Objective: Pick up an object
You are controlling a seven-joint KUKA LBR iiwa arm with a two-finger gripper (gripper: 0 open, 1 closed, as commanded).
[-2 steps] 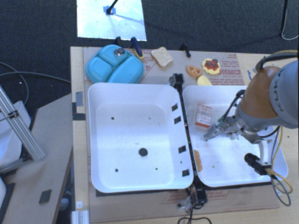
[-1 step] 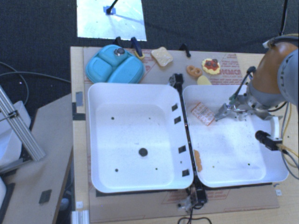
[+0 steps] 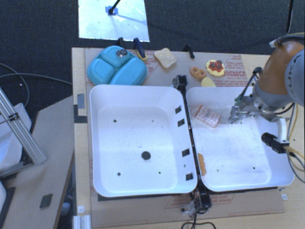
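Observation:
A pink-and-white packet (image 3: 207,115) lies flat in the right bin (image 3: 248,175), near its back left. My gripper (image 3: 235,115) hangs low over the same bin, a short way right of the packet and apart from it. Nothing shows in its grasp. A small orange piece (image 3: 201,164) rests against the right bin's left wall. In the left bin (image 3: 109,175) a small dark round object (image 3: 146,155) sits near the middle of the floor.
Behind the bins lie a blue lidded container (image 3: 116,67), a bread slice (image 3: 165,57), a pretzel (image 3: 198,72), a red-topped tart (image 3: 215,67) and a yellow piece (image 3: 207,82). A black divider with clips (image 3: 186,128) runs between the bins. A metal frame (image 3: 16,128) stands at far left.

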